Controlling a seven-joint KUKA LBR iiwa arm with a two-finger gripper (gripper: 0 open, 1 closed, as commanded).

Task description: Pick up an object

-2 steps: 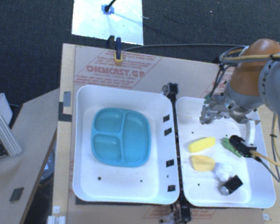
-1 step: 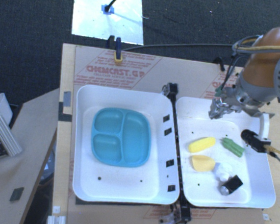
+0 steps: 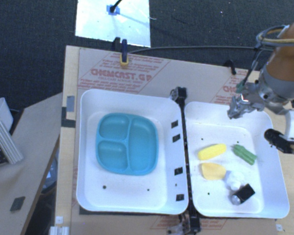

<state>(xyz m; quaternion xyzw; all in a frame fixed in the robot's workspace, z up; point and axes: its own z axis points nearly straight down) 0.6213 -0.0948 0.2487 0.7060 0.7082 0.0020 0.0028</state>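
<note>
Status: the pick is not yet accomplished, and by my assessment the work stands at the approach stage.

The arm (image 3: 293, 46) enters from the right of the camera view, its orange band visible above the wrist. The end effector (image 3: 237, 110) sits over the far rim of the right bin (image 3: 270, 204), near that bin's upper left corner. At this angle and resolution I cannot tell how the end effector is set. Nothing is seen within it, so no object can be recorded as held.

Candidate objects all lie on the floor of the right bin, well apart from the end effector. A yellow oblong piece (image 3: 212, 151) rests near the middle. A second yellow piece (image 3: 213, 171), flatter and rounder, lies just below it. A green item (image 3: 244, 154) lies to the right of the first yellow piece. A small white item (image 3: 233, 177) and a black-and-grey item (image 3: 242, 193) sit close together toward the near right corner; their exact nature is too small to confirm.

The left bin (image 3: 86, 186) holds a blue divided plate (image 3: 128, 142), lying flat and apart from the arm.

Remaining, as judged: select one object, bring the end effector over and down to it, grip, and lift clear. None of these steps shows as done.
</note>
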